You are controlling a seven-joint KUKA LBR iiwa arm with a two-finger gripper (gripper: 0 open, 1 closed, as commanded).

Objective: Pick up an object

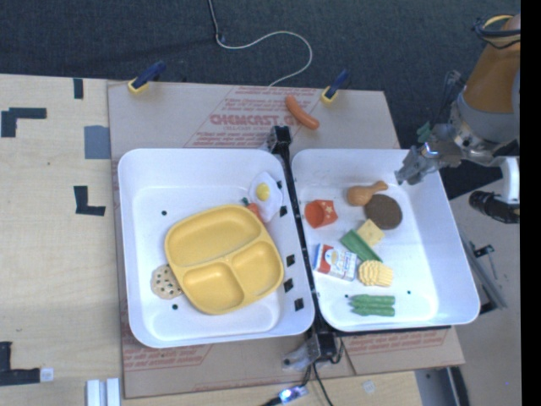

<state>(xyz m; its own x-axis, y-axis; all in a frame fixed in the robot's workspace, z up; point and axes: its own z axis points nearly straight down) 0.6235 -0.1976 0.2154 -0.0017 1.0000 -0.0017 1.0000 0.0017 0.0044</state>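
Gripper (412, 169) above right bin's (448, 227) far corner, finger state indiscernible, toy drumstick (365, 194) and brown disc (385, 212) just left.

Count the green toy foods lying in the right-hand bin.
2: a green stick in the middle of the right bin, beside the corn cob, and green beans near its front edge. None seem hidden.
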